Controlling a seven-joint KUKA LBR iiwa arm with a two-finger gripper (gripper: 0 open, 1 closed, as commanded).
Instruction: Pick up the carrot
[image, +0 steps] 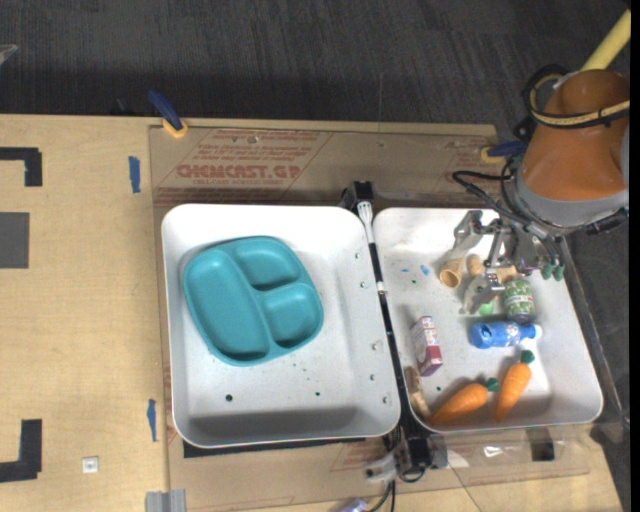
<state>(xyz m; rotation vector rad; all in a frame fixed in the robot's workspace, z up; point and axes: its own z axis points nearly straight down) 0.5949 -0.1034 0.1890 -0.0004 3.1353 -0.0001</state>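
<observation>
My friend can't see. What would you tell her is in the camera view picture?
A robot gripper hangs over the right white bin, above two carrots, a blue bottle and a small carton. The left bin holds a teal divided plate.

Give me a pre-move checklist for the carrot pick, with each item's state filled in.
1. Target in sight: two carrots lie at the right bin's near edge: ok.
2. One target chosen: cannot tell.
3. Claw over a carrot: not ok, it hangs at the bin's far side.
4. Claw free of load: cannot tell.
5. Grasp room: not ok, the blue bottle lies close to one carrot's top.
</observation>
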